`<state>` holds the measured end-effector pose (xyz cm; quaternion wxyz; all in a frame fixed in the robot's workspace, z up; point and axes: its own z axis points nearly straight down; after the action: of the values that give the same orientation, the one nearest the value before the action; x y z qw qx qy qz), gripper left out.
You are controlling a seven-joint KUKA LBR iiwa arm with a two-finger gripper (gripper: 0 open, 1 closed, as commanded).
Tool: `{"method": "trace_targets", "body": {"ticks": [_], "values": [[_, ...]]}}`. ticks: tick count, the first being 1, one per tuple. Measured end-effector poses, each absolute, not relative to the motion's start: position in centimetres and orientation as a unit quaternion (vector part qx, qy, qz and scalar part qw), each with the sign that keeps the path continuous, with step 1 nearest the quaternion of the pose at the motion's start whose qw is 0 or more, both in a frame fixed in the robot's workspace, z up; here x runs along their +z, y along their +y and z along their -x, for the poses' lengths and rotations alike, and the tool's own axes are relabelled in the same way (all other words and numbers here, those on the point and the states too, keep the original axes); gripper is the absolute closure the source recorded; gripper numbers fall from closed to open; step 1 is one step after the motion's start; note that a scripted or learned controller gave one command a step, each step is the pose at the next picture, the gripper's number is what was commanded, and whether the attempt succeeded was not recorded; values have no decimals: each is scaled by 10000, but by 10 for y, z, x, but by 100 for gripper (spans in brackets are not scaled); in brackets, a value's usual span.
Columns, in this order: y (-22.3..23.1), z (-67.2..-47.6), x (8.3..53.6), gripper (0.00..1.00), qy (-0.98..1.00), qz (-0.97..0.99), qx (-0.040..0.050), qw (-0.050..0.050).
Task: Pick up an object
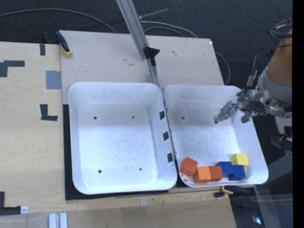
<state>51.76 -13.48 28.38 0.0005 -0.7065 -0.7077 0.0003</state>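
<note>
Down at the front edge of the right bin (247, 127) there's a little cluster of blocks huddled along the near wall. From left to right: a red-orange block (188, 166) tipped at an angle, then an orange block (204, 174) touching another red-orange one (215, 173), then a blue block (231, 170) that looks like 2 cubes joined or just pressed together, hard to say from this angle. A yellow block (240, 159) sits right against the blue one on its far right side, close to the bin's corner. That's 5 pieces or so, all jammed into the near right part of that bin.

Just outside the bin's front rim, a small blue and yellow clamp (231, 190) pokes out on the bench.

The gripper (225, 113) is over the far right part of the same bin, well apart from the blocks, with the arm (278, 80) coming in from the right and its orange band visible above the wrist. Its fingers point left and down toward the bin floor. They look close together with nothing between them, though they're small and a bit blurry here, so I can't tell for sure whether they're spread or closed.

The left bin (76, 127) sits right beside it, rims touching in the middle, where 3 small dark tabs (166, 136) line the seam. Behind the bins a metal rail (134, 23) slants up across the bench, and a second blue and yellow clamp (64, 43) sits at the far left corner.
</note>
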Motion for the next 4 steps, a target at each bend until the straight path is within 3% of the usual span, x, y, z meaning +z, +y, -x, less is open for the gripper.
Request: {"method": "trace_targets", "body": {"ticks": [1,2,3,4], "values": [[-79,-518,327,0,-7101,7041,-17,-9],[-106,-544,289,0,-7069,7073,20,8],[-127,-570,435,0,-7080,7062,-21,-41],[-79,-588,442,0,-7092,7050,-5,-4]]}}
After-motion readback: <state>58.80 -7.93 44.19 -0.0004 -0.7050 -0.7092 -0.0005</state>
